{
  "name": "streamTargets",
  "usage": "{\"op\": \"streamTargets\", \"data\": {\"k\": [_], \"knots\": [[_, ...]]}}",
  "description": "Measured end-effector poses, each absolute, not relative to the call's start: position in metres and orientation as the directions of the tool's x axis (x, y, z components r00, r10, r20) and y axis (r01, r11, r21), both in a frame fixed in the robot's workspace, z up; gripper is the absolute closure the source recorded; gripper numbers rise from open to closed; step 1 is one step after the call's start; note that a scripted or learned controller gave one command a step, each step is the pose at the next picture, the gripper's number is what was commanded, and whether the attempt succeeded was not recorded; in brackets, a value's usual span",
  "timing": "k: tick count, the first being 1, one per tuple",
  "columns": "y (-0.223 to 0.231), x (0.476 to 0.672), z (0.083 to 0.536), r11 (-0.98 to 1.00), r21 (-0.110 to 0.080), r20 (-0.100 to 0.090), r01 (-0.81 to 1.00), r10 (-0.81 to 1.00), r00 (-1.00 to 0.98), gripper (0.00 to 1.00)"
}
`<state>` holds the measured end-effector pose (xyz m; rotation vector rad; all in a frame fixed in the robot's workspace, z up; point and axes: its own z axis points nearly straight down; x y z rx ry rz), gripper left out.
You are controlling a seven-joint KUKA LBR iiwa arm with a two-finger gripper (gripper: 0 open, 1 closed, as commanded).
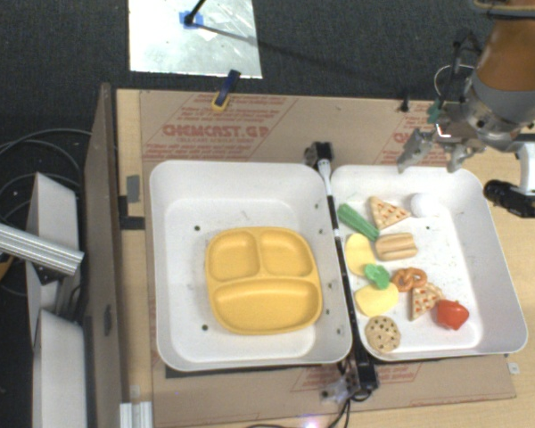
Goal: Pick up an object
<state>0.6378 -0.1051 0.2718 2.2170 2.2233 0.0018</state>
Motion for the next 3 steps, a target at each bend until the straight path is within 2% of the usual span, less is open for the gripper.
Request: {"op": "streamTargets", "data": {"k": [1,2,3], "knots": [[-0.09,0.583,0.165,0.001,-0.01,0.003,1.0,1.0,-0.001,0.0],[-0.14,0.549,0.124,-0.004,-0.003,0.0,1.0,1.0,0.004,0.0],[-0.131,0.528,0.086,-0.002,0.008,0.0,1.0,1.0,0.002,0.0]]}}
